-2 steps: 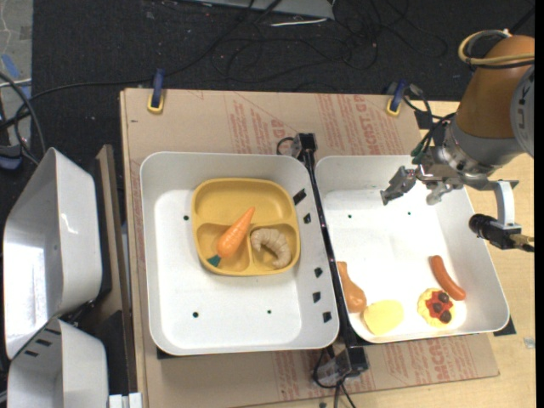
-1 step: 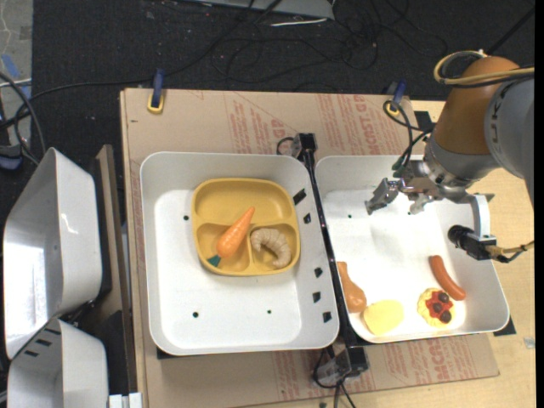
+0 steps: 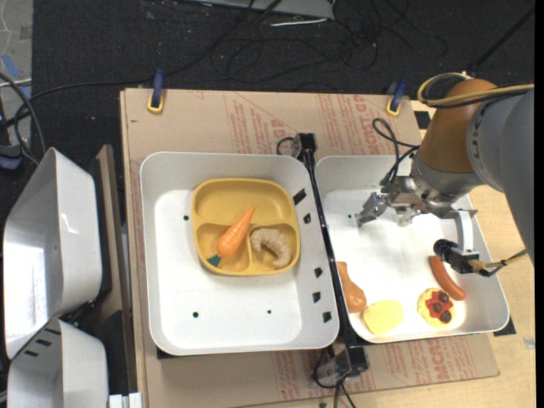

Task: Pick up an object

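Hovering over the right shallow white bin [image 3: 408, 253], grey metal end effector [image 3: 367, 211], finger state unclear, red sausage [image 3: 448, 279] lying nearby

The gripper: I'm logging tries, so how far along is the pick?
Nothing looks picked yet. The gripper sits low over the right bin, with nothing seen between its fingers. The hot dog, yellow disc and small pizza lie at the bin's near edge. Reaching one, grasping and lifting all remain.
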